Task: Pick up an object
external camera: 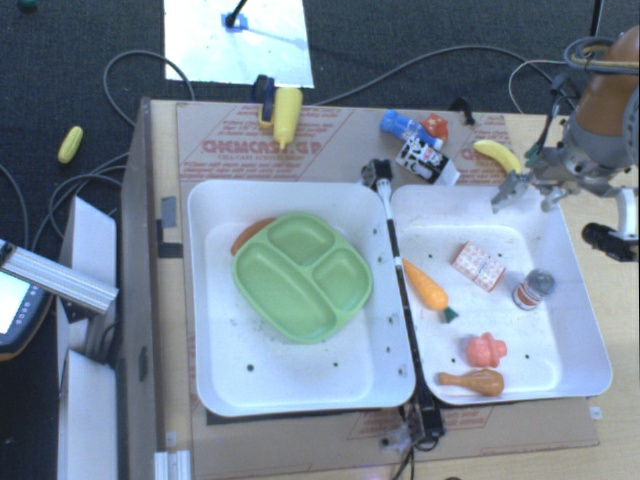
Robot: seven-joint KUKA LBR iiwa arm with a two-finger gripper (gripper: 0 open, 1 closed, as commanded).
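My gripper [527, 194] hangs over the back right rim of the right bin [560, 243], fingers spread open with nothing between them. Below it in that bin lie a pink-and-white box [478, 266], a small can [533, 288], an orange carrot [427, 288], a pink toy [486, 349] and a brown drumstick [473, 381]. The left bin [215, 368] holds a green divided plate [302, 276] with an orange item [250, 236] partly hidden under its back left edge.
Behind the bins on the cardboard sit a banana [496, 154], a blue bottle [402, 125], a black-and-white carton [425, 158] and a yellow bottle [285, 113]. A black divider [397, 268] runs between the bins. Cables trail at the back.
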